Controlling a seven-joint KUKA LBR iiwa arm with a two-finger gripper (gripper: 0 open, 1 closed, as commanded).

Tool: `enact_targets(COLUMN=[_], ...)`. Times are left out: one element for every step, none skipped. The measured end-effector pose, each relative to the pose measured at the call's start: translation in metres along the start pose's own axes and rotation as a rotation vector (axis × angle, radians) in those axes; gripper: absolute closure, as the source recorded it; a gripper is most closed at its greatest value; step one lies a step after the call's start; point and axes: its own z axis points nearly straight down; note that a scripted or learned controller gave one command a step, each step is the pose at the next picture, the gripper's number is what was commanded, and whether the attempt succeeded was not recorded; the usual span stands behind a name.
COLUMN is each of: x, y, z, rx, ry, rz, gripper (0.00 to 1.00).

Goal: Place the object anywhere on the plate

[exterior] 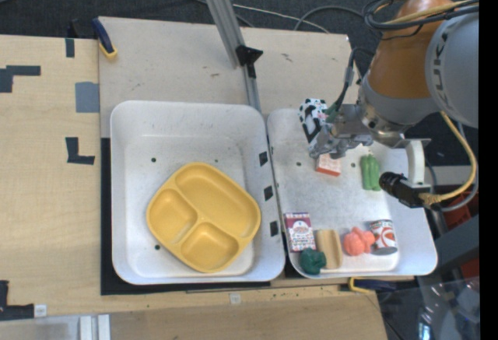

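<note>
Here, the likeliest object is a small red-and-white packet [329, 166], lying in the right bin [412, 253] directly beneath the gripper [336, 145] and apparently just apart from it; whether the gripper is open or closed I cannot tell, and nothing visibly sits in it. A black-and-white toy [313, 114] crowds close on the gripper's far-left side, so a descent could nudge or catch it instead; a green piece [369, 173] lies just to its right. The yellow plate [204, 215], with three compartments, rests in the left bin [132, 128], well off to the gripper's left; a flat packet may slip during that carry across the bin walls.
</note>
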Motion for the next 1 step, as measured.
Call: enact_targets(x=[0.0518], y=[0.0018], z=[-0.0047], rx=[0.0], ry=[0.001], rz=[-0.001], gripper=[1.0])
